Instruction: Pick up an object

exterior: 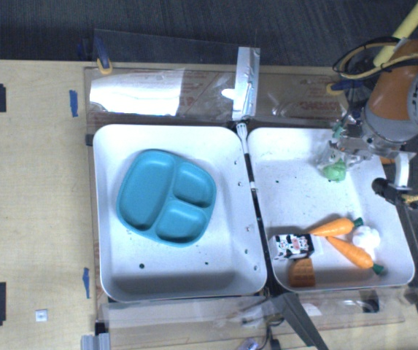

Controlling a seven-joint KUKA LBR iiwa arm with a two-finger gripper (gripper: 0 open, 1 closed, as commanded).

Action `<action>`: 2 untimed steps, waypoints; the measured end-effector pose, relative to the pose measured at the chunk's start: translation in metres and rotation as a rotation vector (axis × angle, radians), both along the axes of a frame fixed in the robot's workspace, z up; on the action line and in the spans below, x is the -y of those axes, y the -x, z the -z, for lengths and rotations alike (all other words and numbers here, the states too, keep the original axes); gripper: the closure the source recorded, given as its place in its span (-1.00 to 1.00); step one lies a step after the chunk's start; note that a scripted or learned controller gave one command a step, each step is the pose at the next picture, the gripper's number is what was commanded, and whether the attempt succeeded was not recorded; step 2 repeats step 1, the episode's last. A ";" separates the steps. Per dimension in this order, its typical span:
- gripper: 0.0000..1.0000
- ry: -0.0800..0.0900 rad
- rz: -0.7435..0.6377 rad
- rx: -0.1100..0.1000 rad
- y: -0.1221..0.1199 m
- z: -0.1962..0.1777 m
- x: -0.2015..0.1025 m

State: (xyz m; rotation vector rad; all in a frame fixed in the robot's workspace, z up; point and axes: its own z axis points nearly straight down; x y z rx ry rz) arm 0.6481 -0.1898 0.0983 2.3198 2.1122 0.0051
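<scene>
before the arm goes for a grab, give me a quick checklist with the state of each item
1. Gripper over the right bin: ok, at its far corner.
2. Target under it: ok, a green object lies just below.
3. Fingers around the green object: cannot tell.
4. Room around target: ok, the carrots and cow-print box lie apart at the near side.
5. Object lifted: not ok, it looks to rest on the bin floor.

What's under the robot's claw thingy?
A small green object sits just below the gripper, in the right bin. The gripper covers its top, so its full shape can't be seen.
</scene>
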 end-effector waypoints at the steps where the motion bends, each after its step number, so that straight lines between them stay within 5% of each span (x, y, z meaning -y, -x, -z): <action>1: 1.00 0.000 -0.101 0.007 -0.005 -0.104 -0.068; 2: 1.00 0.000 -0.101 0.007 -0.005 -0.104 -0.068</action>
